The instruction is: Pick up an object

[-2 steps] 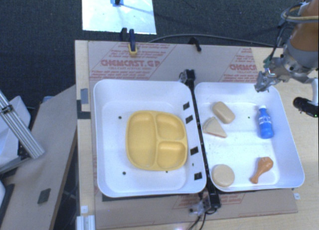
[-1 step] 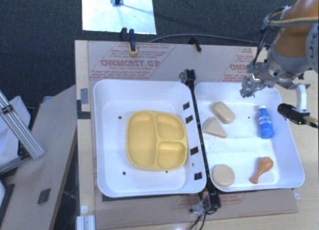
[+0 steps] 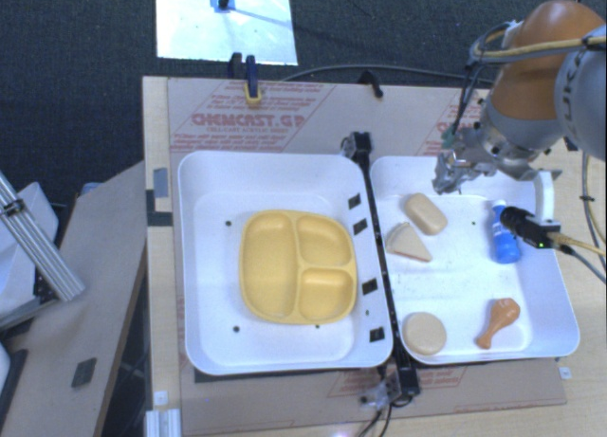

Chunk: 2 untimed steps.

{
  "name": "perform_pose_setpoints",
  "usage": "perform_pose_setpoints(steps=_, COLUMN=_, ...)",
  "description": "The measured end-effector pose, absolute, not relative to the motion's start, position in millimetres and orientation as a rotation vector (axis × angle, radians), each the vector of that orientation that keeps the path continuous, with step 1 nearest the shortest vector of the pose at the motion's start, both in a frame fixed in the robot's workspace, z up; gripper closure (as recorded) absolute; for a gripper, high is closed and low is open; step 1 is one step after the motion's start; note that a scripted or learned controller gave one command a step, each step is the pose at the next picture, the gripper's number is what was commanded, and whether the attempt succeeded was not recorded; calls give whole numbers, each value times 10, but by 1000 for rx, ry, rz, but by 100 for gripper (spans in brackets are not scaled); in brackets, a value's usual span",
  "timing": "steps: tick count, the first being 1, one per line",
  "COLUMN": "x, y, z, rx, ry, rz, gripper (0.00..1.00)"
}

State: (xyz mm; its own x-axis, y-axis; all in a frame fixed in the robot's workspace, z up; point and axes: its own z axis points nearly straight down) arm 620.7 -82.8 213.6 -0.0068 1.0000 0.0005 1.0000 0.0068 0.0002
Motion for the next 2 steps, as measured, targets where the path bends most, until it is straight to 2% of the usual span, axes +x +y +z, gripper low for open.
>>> perform_pose_setpoints(steps=1, x=6107, y=-309, z=2193, rx=-2214, ry=-2228, rz=-1, gripper=100)
perform_pose_setpoints(steps=2, x=5809, y=104, z=2188, rx=-2215, ry=-2227, rz=1, gripper=100)
